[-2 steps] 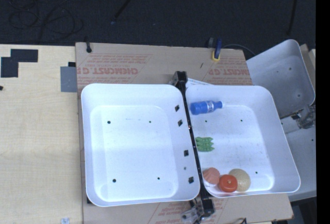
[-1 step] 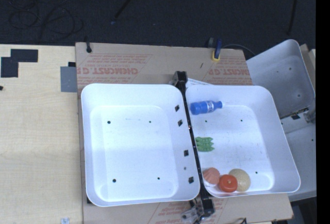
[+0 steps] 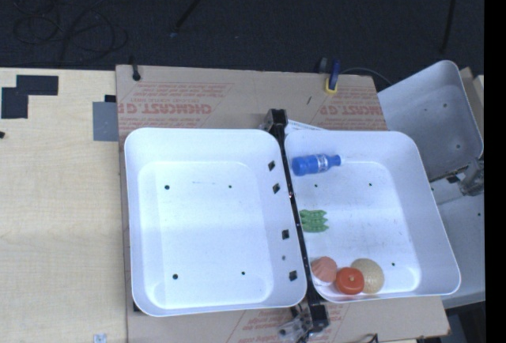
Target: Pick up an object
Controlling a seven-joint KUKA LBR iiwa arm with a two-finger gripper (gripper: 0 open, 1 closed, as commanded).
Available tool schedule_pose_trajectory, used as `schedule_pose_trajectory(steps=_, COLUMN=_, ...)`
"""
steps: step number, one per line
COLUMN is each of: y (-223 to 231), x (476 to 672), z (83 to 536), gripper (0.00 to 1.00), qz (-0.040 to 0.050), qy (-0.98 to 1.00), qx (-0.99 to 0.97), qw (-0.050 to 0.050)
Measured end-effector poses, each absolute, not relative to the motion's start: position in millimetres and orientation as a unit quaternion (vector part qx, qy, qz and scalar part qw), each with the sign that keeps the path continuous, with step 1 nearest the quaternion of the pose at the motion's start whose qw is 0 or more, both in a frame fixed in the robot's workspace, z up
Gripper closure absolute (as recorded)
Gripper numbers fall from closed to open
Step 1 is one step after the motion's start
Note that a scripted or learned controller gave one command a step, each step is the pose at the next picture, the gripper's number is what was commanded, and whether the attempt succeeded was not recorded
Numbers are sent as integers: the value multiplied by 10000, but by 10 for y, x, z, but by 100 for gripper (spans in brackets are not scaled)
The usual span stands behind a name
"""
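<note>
Blue bottle (image 3: 315, 164), green toy (image 3: 314, 220), red disc (image 3: 349, 280), all inside right bin (image 3: 439, 243).

White bins (image 3: 150, 175); blue bottle (image 3: 315, 164), green pod (image 3: 314, 220), red disc (image 3: 349, 280), pink disc (image 3: 323, 268).

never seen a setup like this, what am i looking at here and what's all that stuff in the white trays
This is a robot picking station, seen by one fixed camera looking down at a slant. Two shallow white bins sit side by side on a bench: the left bin and the right bin. In the right bin lie a blue bottle, a small green object, and, in the near corner, a pink piece, a red round piece and a pale round piece clustered together. Nothing there is being held.
</note>
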State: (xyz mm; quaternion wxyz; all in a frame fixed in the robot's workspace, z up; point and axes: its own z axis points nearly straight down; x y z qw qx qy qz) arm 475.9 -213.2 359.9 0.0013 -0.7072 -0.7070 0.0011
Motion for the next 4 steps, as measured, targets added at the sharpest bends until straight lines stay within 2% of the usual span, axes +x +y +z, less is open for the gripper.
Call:
schedule_pose_trajectory(steps=1, y=-2133, x=4761, z=3534, gripper=100, qz=9, qy=-7067, qx=-7075, qw=9)
schedule_pose_trajectory(steps=2, y=-2137, x=4759, z=3762, gripper=100, qz=1, qy=-7077, qx=-7065, qw=-3)
schedule_pose_trajectory(steps=3, y=-2134, x=4760, z=3598, gripper=100, qz=10, qy=-7069, qx=-7073, qw=11)
schedule_pose_trajectory(steps=4, y=-2139, x=4760, z=3920, gripper=100, qz=-2, qy=-7079, qx=-7064, qw=-8)
